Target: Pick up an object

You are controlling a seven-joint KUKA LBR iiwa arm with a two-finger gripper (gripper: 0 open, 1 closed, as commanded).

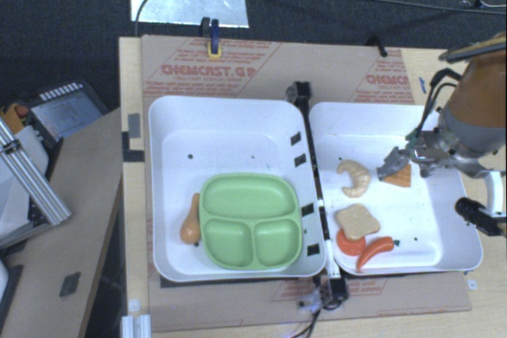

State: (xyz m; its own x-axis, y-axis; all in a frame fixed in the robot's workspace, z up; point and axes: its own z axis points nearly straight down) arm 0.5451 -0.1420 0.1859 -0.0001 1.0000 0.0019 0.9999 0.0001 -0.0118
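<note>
Two bins (230,111) on the bench. Right bin: croissant (356,176), orange wedge (398,176), bread slice (357,220), tomato (346,243), chili (375,248). Left bin: green tray (249,220), drumstick (191,222).

Gripper (394,165): low over the right bin, tip at the wedge's upper left edge, croissant just beside. Fingers: open or closed cannot be told; nothing seen between them.

Likely target: wedge, lying flat near the bin's middle.

Risks, as judged: the flat wedge may slide from a closing grasp; an off-centre tip may pinch only an edge, or nudge the croissant instead; pressing too low may scrape the bin floor.
</note>
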